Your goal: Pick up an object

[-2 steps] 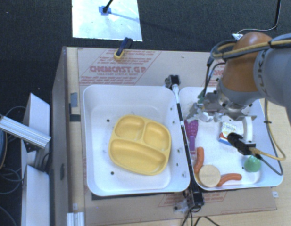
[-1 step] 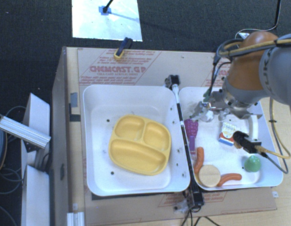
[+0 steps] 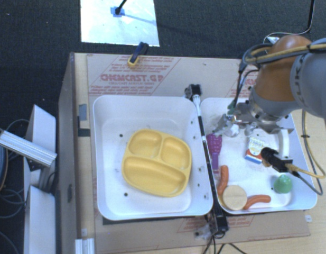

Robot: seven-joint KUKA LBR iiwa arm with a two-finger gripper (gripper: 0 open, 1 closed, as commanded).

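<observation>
Camera view, brown bench (image 3: 147,73), dark carpet (image 3: 30,30), white bins (image 3: 107,157)

A brown bench top printed with red lettering (image 3: 132,78) carries two shallow white plastic bins side by side, the left bin (image 3: 102,142) and the right bin (image 3: 305,197) touching along a black clamp strip (image 3: 201,126). A yellow-tipped dark tool (image 3: 136,54) lies at the bench's far edge.
</observation>
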